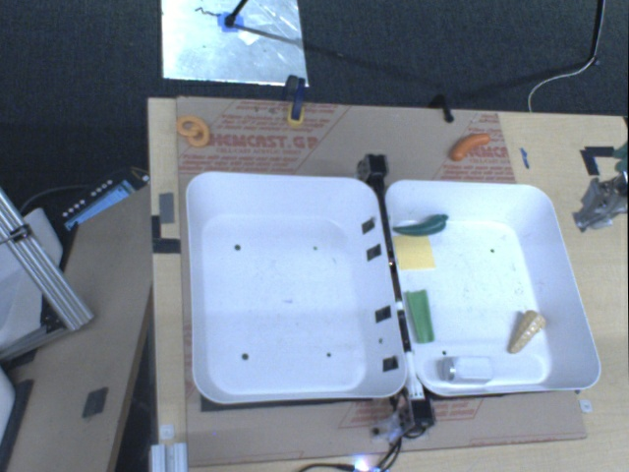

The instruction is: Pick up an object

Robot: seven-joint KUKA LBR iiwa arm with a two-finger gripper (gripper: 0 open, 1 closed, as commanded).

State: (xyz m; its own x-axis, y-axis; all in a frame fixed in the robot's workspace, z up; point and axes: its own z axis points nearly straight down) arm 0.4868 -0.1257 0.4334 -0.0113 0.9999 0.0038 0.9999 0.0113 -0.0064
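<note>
Objects lie in the right bin [565, 264]: a dark green curved piece [421, 226] near its upper left corner, a yellow square [414, 254] just below it, a green block [419, 316], a tan cone [526, 331] and a clear item [465, 368] by the near wall. The gripper [600, 205] sits at the right edge, outside the bin; its state cannot be told. The left bin [211, 205] lies alongside.

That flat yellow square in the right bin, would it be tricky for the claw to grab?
Probably. The flat yellow square looks thin as a sheet and lies flush on the right white bin floor, so fingers may find no edge. It seems light and may slide when pushed. It would hardly roll.
</note>
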